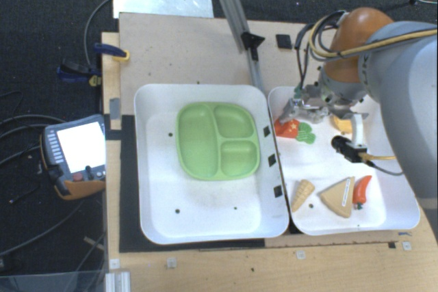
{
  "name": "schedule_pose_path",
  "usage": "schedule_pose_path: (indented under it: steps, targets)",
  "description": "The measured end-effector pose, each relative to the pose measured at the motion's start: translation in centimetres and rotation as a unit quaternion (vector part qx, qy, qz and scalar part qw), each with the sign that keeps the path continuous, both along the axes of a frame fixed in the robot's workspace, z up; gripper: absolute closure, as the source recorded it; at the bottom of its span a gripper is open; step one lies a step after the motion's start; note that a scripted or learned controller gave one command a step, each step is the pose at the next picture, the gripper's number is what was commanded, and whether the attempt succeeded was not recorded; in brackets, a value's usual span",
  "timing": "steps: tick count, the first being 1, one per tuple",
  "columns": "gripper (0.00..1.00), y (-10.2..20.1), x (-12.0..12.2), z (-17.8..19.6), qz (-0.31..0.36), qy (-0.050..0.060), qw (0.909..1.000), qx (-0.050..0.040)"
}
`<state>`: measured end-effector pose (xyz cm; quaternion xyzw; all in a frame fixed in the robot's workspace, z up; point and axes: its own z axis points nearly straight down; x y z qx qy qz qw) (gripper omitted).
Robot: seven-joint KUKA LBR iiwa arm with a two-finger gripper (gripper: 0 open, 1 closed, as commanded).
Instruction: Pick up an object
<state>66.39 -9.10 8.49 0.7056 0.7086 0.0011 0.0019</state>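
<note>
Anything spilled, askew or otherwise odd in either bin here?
Nothing stands out. The green divided plate lies flat in the left bin; the toy foods lie loose in the right bin, with the gripper above the red-and-green piece.

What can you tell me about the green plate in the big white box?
The green plate is pale green and looks like smooth plastic, squarish with rounded corners. It has three sections: one long one on the camera's left and two smaller ones stacked on its right. It lies flat in the left white bin, nothing on it.
</note>
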Motion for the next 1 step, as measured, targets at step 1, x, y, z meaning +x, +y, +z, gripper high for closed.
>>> schedule_pose_path:
  steps: [1]
  targets:
    - [1.0, 0.06, 0.28, 1.53, 0.001, -0.004, 1.0, 0.0]
